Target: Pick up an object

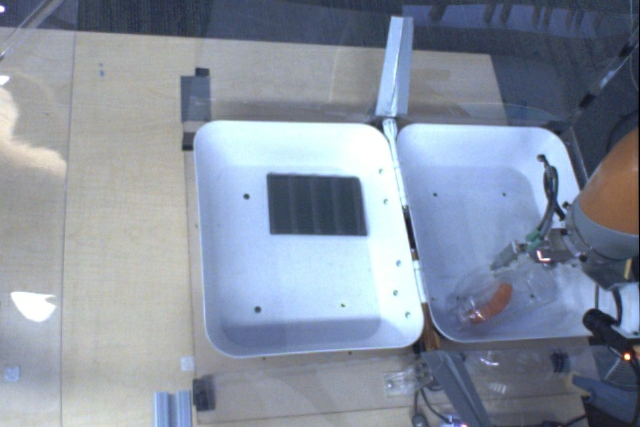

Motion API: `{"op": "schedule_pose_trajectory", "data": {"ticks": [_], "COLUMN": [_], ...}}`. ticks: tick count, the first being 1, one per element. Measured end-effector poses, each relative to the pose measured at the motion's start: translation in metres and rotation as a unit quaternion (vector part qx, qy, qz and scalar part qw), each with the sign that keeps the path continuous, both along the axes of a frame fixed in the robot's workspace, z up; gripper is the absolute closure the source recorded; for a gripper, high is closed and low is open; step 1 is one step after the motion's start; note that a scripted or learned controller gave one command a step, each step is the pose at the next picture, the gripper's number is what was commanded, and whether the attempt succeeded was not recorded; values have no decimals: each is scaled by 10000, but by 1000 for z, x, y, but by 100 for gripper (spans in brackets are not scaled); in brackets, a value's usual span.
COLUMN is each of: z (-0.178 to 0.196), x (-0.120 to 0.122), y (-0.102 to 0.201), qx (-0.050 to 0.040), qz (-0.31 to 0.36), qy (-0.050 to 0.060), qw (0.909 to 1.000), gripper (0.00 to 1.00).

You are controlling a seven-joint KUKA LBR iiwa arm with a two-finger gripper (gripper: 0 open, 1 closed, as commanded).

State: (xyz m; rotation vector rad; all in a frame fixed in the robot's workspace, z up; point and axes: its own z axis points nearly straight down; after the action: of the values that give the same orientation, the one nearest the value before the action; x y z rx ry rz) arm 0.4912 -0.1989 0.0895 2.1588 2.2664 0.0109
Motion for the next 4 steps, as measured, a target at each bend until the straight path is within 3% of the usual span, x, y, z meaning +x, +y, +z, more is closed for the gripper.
{"op": "schedule_pose_trajectory", "data": {"ticks": [1, 2, 3, 4], "z": [123, 0, 0, 1], "x": [-2, 0, 1, 1], "y": [-7, -2, 35, 60], "qx": [8, 5, -15, -21], "qz": [-829, -604, 178, 501], "qy": [24, -9, -19, -23], "qw": [9966, 9982, 9998, 9987], "gripper": [0, 0, 0, 0]}}
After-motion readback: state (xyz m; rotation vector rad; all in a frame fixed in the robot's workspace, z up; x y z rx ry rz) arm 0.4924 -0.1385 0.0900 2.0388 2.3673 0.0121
